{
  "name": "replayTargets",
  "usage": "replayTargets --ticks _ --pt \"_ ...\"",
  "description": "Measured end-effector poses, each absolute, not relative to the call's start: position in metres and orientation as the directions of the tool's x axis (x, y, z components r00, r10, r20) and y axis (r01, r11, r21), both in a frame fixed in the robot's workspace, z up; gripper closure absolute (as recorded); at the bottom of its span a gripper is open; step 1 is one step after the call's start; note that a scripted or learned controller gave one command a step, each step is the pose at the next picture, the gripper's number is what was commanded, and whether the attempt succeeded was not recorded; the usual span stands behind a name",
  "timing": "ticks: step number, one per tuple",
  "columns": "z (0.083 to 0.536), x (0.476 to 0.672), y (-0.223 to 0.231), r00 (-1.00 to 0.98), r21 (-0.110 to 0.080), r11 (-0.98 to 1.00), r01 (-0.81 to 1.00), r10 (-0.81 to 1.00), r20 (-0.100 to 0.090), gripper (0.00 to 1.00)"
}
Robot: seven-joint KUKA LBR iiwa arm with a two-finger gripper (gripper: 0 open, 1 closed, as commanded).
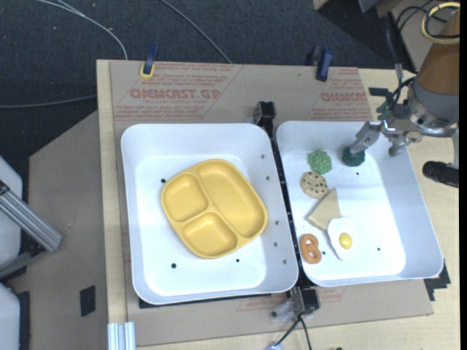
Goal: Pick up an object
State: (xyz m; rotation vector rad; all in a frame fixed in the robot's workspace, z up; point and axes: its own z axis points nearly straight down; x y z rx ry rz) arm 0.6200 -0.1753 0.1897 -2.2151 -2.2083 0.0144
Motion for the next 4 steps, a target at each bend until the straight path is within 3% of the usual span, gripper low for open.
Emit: replayTargets --ticks 1,3,4 --pt "0.199 0.623 -0.175 0.000 -0.001 0.000 1.000 1.000 0.000 0.00" --pt "0.083 0.618 -0.164 -0.001 -0.004 0.001 1.000 1.000 0.001 0.00" --pt "0.085 0.618 -0.164 0.000 -0.002 0.000 1.000 1.000 0.001 0.00"
